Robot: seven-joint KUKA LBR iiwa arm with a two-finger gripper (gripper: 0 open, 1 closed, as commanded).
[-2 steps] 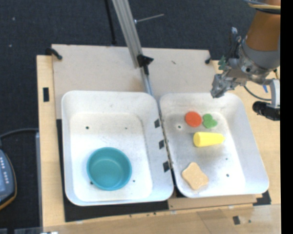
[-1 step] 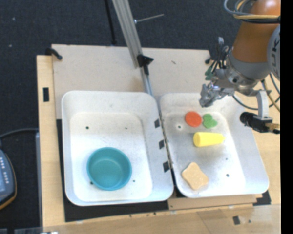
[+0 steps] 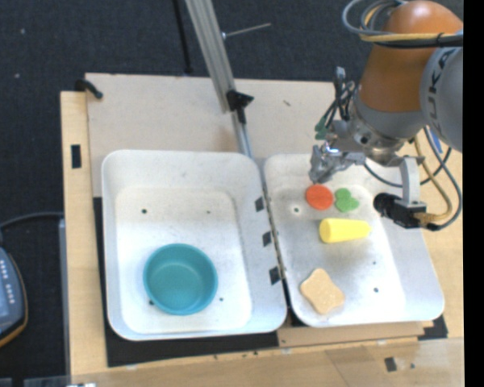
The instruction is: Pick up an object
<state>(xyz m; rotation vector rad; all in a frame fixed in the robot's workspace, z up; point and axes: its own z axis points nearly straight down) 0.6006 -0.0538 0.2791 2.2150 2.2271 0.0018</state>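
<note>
Overall light: even and fairly bright over the bench (image 3: 169, 111), diffuse, seemingly from above.
Brightest area: the two white bins; the left bin (image 3: 129, 176) looks near washed out along its rim, with little surface detail.
Shadows: soft and short; a faint one lies under the teal bowl (image 3: 180, 278) inside the left bin, and a dark strip runs below that bin's near edge.
Glare: a pale sheen on the orange band (image 3: 403, 55) of the arm, right of the left bin.
Surroundings: the dark floor beyond the bench is dim and grainy.
Sharpness: low resolution, slightly soft throughout; small objects right of the left bin lack crisp edges.
</note>
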